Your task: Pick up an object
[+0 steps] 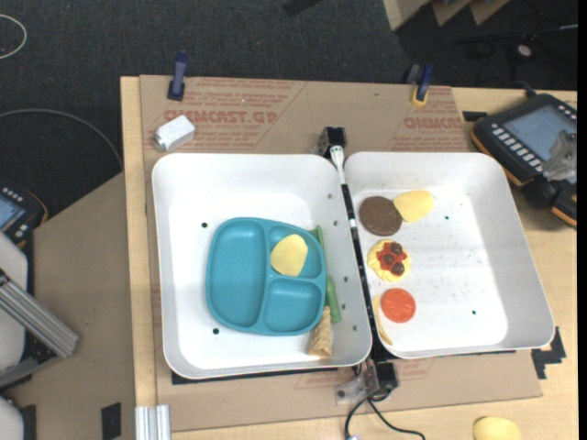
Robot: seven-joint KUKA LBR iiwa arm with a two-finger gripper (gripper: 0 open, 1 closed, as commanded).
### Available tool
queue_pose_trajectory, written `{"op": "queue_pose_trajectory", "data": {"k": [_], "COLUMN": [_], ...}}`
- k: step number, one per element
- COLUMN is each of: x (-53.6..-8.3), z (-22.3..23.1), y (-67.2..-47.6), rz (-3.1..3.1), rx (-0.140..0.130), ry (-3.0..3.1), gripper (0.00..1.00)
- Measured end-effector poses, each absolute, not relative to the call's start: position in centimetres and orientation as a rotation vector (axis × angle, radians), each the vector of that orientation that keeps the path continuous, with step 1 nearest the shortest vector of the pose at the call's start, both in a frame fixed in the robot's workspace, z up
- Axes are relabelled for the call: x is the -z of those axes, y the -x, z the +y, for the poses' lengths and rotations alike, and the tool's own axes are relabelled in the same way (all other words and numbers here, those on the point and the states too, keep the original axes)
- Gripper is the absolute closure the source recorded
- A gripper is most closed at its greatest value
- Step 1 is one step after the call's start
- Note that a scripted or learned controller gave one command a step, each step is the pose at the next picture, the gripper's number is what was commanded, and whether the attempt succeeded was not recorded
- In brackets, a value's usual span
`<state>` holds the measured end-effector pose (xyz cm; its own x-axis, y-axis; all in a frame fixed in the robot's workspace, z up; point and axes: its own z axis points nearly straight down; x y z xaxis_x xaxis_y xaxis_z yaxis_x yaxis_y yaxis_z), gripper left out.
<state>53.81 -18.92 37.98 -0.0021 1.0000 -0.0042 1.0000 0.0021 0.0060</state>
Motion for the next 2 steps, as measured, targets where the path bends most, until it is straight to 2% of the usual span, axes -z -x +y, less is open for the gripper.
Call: {"op": "queue_pose_trajectory", "data": {"k": [1,2], "x": [-33.0,-34.2], "z": [-22.5,-22.5], "y": [-51.1,-51.2], "rz": [2.221,2.218], "rx": [0.002,-0.001], "ry": [-2.224,-2.217], "gripper": [1.00,1.00]}}
